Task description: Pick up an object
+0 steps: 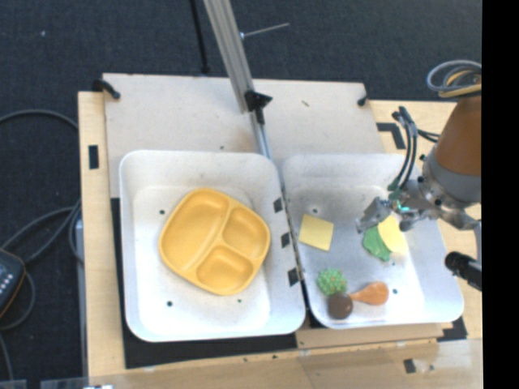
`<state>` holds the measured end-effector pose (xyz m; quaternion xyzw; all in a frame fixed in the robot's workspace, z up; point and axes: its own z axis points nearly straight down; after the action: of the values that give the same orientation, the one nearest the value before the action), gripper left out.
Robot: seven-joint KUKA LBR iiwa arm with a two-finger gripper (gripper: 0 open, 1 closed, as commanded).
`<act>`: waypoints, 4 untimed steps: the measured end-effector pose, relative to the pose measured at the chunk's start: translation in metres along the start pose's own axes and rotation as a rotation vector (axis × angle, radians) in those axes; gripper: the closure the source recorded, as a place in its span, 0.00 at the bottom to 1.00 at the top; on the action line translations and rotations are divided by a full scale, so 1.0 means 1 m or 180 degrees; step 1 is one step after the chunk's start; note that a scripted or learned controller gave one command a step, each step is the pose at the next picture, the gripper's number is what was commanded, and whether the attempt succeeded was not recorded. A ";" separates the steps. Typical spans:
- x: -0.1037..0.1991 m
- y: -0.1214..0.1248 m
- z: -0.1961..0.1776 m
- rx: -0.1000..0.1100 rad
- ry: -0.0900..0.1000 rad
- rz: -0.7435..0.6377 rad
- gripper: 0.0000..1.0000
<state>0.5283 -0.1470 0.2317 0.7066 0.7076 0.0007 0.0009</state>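
My gripper (392, 217) hangs over the right bin (430, 302), near its right side, and looks open. Directly under and just in front of it lies a green and yellow piece (381, 241), not visibly held. Further left in the same bin a flat yellow square (316, 233) lies on the floor. Along the bin's front sit a green broccoli-like piece (331, 281), a dark brown ball (339, 305) and an orange drumstick-shaped piece (373, 293). The arm's orange band (464, 140) shows at the right edge.
The left bin (146, 298) holds a yellow divided plate (214, 240). A slanted metal post (231, 47) rises from behind the bins, between them. Cables run beside the wrist (409, 148).
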 end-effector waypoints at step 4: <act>0.008 0.000 0.120 -0.0010 -0.0003 0.0019 1.00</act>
<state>0.5283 -0.1390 0.1120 0.7088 0.7054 0.0015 0.0023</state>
